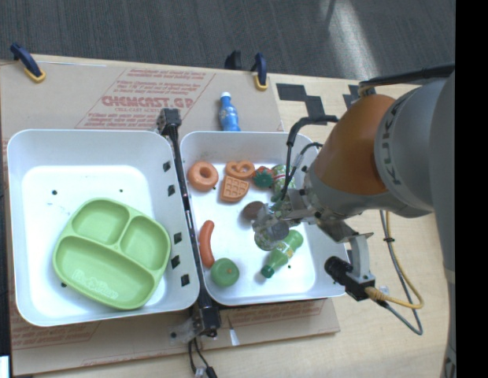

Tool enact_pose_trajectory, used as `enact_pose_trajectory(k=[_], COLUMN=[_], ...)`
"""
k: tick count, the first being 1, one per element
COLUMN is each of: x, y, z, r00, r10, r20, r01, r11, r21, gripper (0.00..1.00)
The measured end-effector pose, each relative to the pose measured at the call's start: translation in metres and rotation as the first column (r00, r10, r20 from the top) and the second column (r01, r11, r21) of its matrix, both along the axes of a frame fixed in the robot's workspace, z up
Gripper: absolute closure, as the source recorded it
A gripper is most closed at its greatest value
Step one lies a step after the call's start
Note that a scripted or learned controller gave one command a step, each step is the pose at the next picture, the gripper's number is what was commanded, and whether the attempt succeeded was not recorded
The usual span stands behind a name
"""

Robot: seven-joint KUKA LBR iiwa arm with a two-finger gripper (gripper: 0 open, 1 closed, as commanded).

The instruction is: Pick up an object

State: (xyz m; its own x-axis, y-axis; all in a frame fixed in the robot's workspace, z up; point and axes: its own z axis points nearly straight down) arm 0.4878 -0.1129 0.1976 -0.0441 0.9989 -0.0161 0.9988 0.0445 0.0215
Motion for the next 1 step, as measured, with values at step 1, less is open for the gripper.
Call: enact_pose_trajectory(k=[1], x=[0.0469], y=[-0.0033], z=[0.1101], r00=[0.999], r10=[-0.038], r20=[-0.016], r01=[0.038], r11=[0.999], r21=[0.013], gripper=[1.0])
